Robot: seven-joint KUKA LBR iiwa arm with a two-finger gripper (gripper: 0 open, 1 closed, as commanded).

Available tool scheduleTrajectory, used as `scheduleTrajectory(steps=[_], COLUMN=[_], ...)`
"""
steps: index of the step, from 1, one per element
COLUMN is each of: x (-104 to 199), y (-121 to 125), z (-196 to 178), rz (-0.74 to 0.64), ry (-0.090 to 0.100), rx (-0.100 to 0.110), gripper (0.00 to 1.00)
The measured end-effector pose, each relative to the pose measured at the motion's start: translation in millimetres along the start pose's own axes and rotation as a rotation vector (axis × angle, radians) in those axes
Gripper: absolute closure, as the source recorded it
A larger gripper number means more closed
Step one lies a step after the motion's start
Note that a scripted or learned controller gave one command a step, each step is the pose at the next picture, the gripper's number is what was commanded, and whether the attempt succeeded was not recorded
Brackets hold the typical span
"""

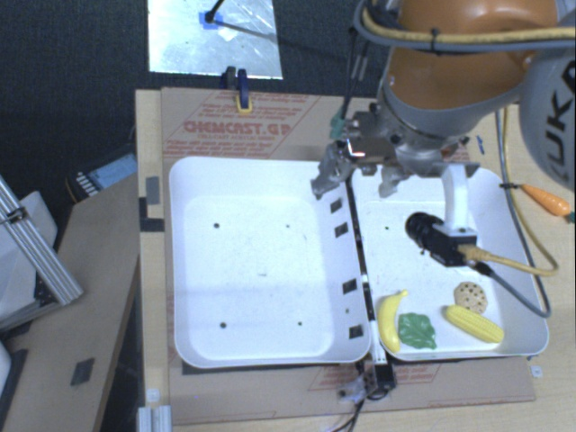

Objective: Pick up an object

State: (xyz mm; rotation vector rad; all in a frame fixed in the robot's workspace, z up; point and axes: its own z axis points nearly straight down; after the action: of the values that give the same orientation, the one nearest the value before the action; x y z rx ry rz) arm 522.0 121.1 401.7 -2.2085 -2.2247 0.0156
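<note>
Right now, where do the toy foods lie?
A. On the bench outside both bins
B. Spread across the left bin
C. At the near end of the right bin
C: the banana, green leaf, cookie and corn cluster at the right bin's near end.

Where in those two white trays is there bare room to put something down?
The left bin has open floor wall to wall. In the right bin, the front is crowded: banana, green leaf, corn, cookie. A bare strip lies between the divider and the arm's black attachment.
</note>
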Motion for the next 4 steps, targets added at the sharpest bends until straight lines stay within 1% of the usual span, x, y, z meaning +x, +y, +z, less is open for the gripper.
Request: scheduleTrajectory(steps=[1, 2, 3, 4], x=[8, 44, 68, 88], y=[-37, -36, -36, 116], z=[-18, -111, 73, 133], rz=[0.001, -0.001, 0.005, 0.008], ry=[0.004, 0.008, -0.003, 0.001], rx=[-0.013, -0.024, 0.002, -0.016], gripper=[0.00, 0.00, 0.00, 0.00])
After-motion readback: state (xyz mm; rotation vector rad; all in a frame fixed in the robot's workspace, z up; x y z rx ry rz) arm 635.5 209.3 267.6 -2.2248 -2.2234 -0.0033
